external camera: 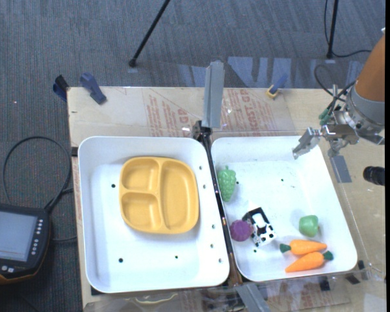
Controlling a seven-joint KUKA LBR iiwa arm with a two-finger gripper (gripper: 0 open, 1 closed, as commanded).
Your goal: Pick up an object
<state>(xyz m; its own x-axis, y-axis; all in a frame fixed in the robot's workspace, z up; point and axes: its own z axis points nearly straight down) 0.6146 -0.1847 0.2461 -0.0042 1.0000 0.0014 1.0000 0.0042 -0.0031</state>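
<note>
Orange band, grey wrist, metallic gripper [322,143], perhaps green wiring beside it

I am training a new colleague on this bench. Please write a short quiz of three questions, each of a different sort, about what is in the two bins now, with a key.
1. True or false: the yellow divided plate lies in the same bin as the two carrots.
2. Multiple choice: what lies right beside the purple ball? A) the green grapes B) the black and white toy C) the green pepper
3. Fill in: the gripper is above the ____ edge of the right bin.

Key: 1. False; the plate lies in the left bin, the carrots in the right one. 2. B. 3. Far.
</note>
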